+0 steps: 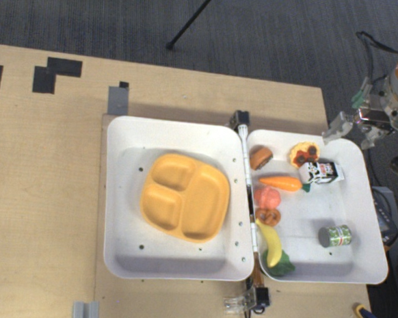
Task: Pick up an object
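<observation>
The right bin (pixel 355 267) holds several small toys: a brown bread roll (pixel 261 156), a yellow tart with berries (pixel 304 153), a black-and-white carton (pixel 319 172), an orange carrot (pixel 280 183), a pink peach (pixel 269 197), a small reddish piece (pixel 268 215), a banana (pixel 272 243) on a green item (pixel 283 266), and a green can (pixel 335 235) lying on its side. My gripper (pixel 354 130) hangs over the bin's far right corner, above and to the right of the carton. It is open, with nothing between its fingers.
The left bin (pixel 120 251) holds a yellow divided plate (pixel 186 195). A black divider rail (pixel 248 186) runs between the bins. The wooden bench stretches out to the left. Cables and dark gear lie off the bench at the right.
</observation>
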Motion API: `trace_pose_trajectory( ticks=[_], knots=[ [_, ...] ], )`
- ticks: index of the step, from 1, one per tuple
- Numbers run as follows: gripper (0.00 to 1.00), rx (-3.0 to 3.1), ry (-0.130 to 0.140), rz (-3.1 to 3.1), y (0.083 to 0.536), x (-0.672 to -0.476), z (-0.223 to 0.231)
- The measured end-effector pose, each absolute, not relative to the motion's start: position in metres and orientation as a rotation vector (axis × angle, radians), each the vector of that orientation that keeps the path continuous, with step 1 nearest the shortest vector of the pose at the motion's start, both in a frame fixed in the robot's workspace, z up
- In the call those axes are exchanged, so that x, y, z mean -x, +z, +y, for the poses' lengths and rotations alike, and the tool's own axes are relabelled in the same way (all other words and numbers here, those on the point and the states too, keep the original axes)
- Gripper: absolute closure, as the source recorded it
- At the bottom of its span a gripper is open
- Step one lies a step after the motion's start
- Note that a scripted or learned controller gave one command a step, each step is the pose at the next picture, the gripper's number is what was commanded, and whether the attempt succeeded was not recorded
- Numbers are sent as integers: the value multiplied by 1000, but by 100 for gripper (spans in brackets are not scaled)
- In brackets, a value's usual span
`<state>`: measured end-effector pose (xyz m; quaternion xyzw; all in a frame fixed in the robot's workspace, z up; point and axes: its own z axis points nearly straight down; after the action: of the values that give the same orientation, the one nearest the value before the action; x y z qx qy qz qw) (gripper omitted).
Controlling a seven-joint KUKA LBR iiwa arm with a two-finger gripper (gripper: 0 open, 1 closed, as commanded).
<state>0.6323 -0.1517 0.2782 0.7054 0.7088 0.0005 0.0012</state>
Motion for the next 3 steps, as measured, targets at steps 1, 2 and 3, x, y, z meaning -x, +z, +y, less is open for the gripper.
trace_pose_trajectory(
  ticks=[1, 2, 3],
  knots=[
    [0, -2026, 0, 2400, 177, -575, -165],
    [0, -1745, 6, 2602, 88, -492, -161],
    [0, -1629, 3, 2680, 141, -578, -165]
  ],
)
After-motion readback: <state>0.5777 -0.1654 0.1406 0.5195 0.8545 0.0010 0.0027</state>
